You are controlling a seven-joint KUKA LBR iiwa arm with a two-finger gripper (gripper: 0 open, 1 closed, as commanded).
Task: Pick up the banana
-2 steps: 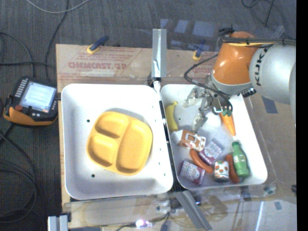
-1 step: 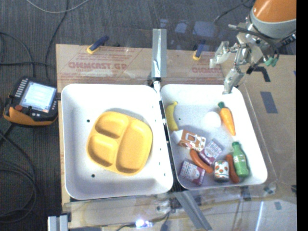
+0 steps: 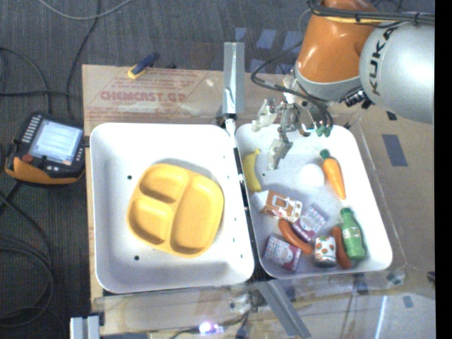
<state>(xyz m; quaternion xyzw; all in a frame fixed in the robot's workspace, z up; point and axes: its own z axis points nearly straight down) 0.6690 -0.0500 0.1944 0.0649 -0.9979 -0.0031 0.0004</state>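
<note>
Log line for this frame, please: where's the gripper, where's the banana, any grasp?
gripper: over right bin, beside banana | banana: lying by left wall, not held | left bin: yellow tray

The bench (image 3: 141, 94) bears the left bin (image 3: 106, 260) and right bin (image 3: 371, 253).

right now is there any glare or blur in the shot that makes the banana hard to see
In the camera view the banana reads clearly, yellow against the right bin by its left wall; the white bins are bright and nearly washed out, the yellow tray casts a soft shadow, and the gripper looks slightly blurred.
</note>
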